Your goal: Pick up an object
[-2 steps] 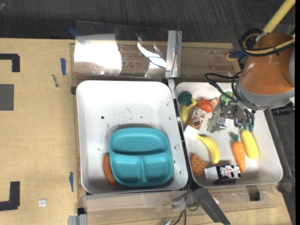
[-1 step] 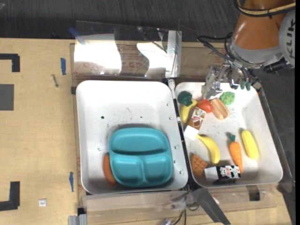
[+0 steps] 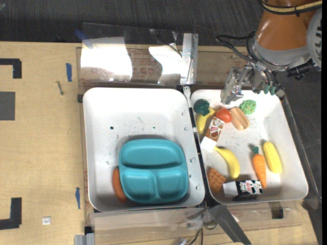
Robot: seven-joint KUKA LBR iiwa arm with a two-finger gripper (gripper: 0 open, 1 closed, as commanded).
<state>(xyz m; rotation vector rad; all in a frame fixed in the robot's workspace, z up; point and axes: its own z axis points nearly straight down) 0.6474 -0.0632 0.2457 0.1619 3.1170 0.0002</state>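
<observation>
The grey arm with its orange band reaches in over the far edge of the right-hand shallow white bin [image 3: 294,152], and its two-finger metal gripper [image 3: 232,97] hangs just above the pile of toy food at that bin's far-left corner, nothing visible between its tips — whether the tips are spread or closed I cannot tell from this slant. Directly below and beside the gripper sit a red tomato-like piece [image 3: 223,114], a tan hot-dog bun shape [image 3: 239,119] and a dark green broccoli-like lump [image 3: 202,106], all touching or nearly so, which looks like the cluster being lined up on. A light green leafy piece [image 3: 248,106] lies just to the gripper's right. Nearer the front of that bin the items are spread out more: a curved yellow banana [image 3: 229,161], an orange carrot [image 3: 259,168], a yellow corn-like piece [image 3: 272,156], a brown waffle [image 3: 215,178] and a black-and-white carton [image 3: 243,187] lying on its side against the front wall. Over in the left-hand white bin [image 3: 102,111] a teal divided plastic tray [image 3: 152,169] sits toward the front. My read — the pick is not yet made, and the crowded corner could make a clean grasp awkward.
</observation>
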